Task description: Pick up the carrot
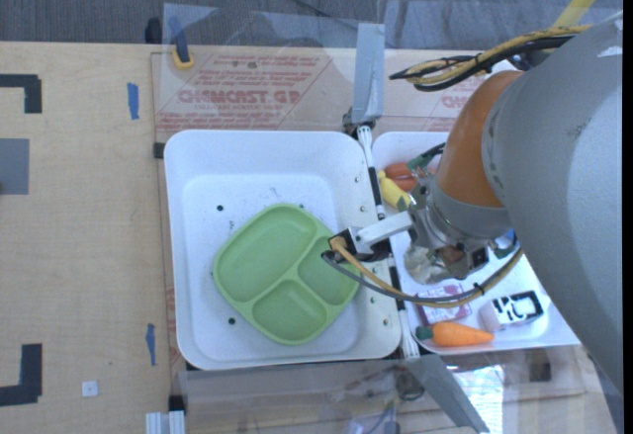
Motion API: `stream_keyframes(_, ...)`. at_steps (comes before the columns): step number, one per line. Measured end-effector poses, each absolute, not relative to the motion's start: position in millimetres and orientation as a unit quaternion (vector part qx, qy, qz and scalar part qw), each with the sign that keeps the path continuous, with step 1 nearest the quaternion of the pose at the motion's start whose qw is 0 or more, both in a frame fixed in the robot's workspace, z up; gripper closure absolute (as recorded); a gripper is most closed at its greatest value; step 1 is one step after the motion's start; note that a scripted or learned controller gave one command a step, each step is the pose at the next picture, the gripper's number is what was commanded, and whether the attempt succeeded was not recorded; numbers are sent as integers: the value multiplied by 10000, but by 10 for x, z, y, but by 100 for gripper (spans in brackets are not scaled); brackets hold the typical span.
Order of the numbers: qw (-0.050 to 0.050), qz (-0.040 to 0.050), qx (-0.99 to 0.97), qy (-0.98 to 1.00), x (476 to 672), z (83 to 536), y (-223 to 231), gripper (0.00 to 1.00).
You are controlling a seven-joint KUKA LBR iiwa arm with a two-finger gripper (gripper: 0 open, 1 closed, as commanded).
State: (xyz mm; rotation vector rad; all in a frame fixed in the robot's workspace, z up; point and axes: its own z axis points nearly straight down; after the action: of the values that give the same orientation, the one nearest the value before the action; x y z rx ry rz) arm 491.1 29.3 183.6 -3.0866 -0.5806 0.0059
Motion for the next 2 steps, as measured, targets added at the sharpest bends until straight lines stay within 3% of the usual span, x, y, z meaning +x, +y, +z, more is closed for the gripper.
stream_keyframes(1, 16, 30, -9927, -1208, 4784, 1834, -432, 100)
stream_keyframes(2, 22, 29, -9951, -990, 4776, 1003, -1036, 100)
